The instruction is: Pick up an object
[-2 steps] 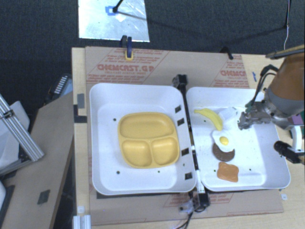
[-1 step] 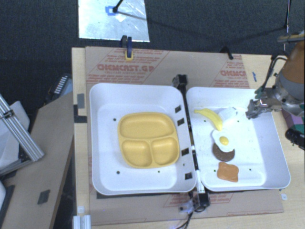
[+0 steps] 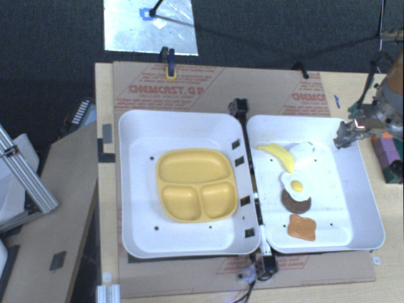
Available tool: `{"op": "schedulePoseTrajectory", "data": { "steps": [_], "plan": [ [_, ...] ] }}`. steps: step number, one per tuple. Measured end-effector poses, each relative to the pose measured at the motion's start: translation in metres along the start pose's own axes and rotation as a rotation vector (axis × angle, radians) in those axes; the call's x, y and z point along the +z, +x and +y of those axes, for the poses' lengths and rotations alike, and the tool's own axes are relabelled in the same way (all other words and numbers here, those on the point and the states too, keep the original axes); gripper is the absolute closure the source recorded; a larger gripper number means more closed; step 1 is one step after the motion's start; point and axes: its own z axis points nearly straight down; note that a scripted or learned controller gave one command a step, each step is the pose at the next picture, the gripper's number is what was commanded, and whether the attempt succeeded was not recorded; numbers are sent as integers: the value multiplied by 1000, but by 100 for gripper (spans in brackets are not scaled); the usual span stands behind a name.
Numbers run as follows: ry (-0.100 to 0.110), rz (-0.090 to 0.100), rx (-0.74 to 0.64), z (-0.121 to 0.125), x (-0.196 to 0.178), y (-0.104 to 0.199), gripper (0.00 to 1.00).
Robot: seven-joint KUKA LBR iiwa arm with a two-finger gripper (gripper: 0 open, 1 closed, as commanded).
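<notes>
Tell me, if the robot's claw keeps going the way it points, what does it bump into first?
The gripper points down and leftward over the right bin, so it probably meets the bin's bare white floor first. The banana lies farther left. Depth is hard to judge.

Bench (image 3: 76, 169) as I see it: tan top, running across the middle and lower frame. A brown cardboard sheet (image 3: 189, 87) printed in red lies flat on it, centre frame. Two white bins rest on the sheet, touching along a middle seam: left bin (image 3: 136, 131) centre-left, right bin (image 3: 363, 194) centre-right. Yellow clamp (image 3: 170, 65) at the sheet's upper edge.
</notes>
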Motion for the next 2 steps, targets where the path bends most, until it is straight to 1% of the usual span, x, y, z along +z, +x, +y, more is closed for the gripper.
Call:
{"op": "schedulePoseTrajectory", "data": {
  "steps": [2],
  "plan": [
    [2,3,-5,29,-6,94,100]
  ]
}}
